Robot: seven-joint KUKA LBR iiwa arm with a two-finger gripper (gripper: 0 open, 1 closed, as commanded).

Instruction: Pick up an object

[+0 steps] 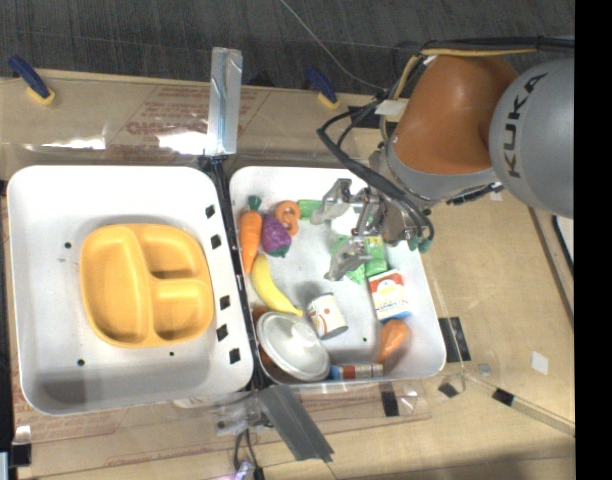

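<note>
My gripper (342, 231) hangs over the upper middle of the right bin (426, 313), open, with bare white bin floor showing between its two metal fingers (336, 202). A green packet (374, 262) lies right beside the lower finger. To the left are a purple grape bunch (276, 236), a small orange fruit (287, 214) and a carrot (249, 239). Below the gripper lie a banana (269, 287) and a small white and orange can (327, 317). A white and orange carton (388, 294) sits to the lower right.
A metal bowl (291, 344), a marker (356, 371) and an orange vegetable (393, 339) crowd the right bin's near edge. The left bin (36, 268) holds a yellow divided tray (146, 280). Cables run from the wrist over the bin's far rim.
</note>
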